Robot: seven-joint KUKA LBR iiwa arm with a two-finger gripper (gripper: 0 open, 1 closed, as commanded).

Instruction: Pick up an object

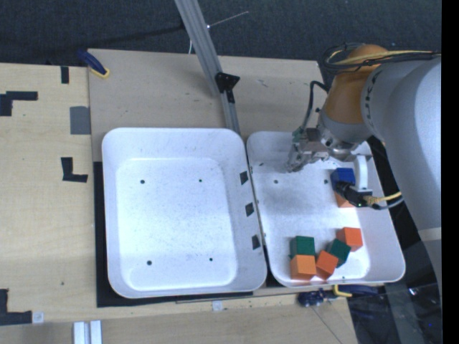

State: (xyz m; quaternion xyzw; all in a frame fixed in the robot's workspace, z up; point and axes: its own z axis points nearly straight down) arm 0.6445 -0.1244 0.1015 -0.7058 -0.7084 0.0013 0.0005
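Gripper point(294, 165) sits low over the upper left part of the right bin point(287, 210), close to that bin's top rim. Its tip is over bare white floor. Jaws: cannot tell whether released or clenched, as the wrist body masks them from this angle. Nothing visibly carried.

Candidate things are all in the right bin. A cluster sits at the lower right: green block point(303, 244), orange block point(303, 265) touching below it, second orange block point(327, 262), second green block point(339, 251), third orange block point(351, 236). A blue block point(343, 175) lies to the gripper's right, partly hidden by the wrist gear; possibly another orange piece just below it, unclear.

Left bin point(172, 213) holds nothing to pick.

Key relation: the cluster lies down-frame and right of the jaws, well apart. The blue block is nearer but crowded. The blocks look squarish, with no clear long axis.
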